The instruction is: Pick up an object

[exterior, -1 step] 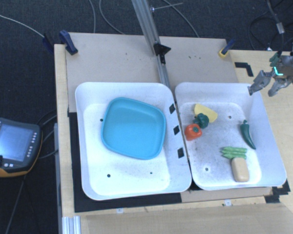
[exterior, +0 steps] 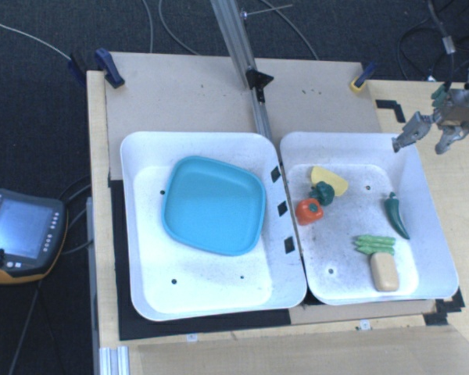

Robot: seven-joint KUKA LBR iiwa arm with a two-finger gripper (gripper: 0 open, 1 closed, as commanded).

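The tool (exterior: 426, 133) hangs at the far right, over the upper right corner of the right bin (exterior: 422, 209), its two grey fingers spread apart with nothing between them.

Down in that right bin lie the loose things. A yellow piece (exterior: 332, 181) sits near the top, with a small teal piece (exterior: 323, 192) touching its lower edge and a red tomato with a green cap (exterior: 309, 211) just below and left of that, close to the bin's left wall. A dark green pepper (exterior: 395, 216) lies slanted along the right slope, nearest the tool. Lower down, a light green ridged piece (exterior: 374, 244) rests against the top of a tan block (exterior: 384, 272).

The left bin (exterior: 141, 272) holds a blue square plate (exterior: 214, 204), a little tilted, filling most of its floor.

A grey metal post (exterior: 236, 33) slants in from the top and meets the bench (exterior: 180, 92) at the seam between the bins. Blue clamps (exterior: 109, 67) grip the bench's upper left corner, a yellow one (exterior: 363, 76) the upper right. A handheld control pendant (exterior: 19, 233) lies on the dark floor to the left, among cables (exterior: 141, 6).
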